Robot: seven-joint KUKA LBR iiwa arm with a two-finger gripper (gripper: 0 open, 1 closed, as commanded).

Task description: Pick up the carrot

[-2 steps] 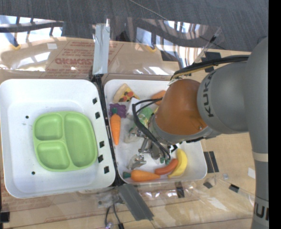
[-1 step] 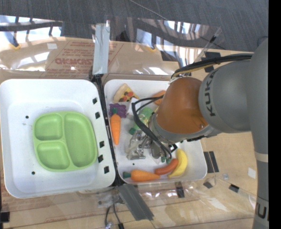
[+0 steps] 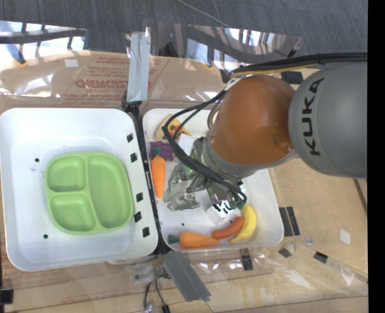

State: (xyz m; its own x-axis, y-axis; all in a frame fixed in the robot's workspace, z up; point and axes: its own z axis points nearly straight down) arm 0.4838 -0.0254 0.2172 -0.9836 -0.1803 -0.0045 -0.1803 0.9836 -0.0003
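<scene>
Orange carrot [image 3: 158,175] lies along the right bin's [image 3: 271,194] left wall, long axis running up and down the view, purple leafy end uppermost, tip toward the bottom. The gripper [image 3: 183,194] hangs just beside it; whether it is apart or together cannot be told. A sound grasp would likely straddle the carrot's middle, across its width.

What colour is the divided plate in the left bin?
The divided plate is light green; the camera view shows it plainly against the white left bin.
</scene>
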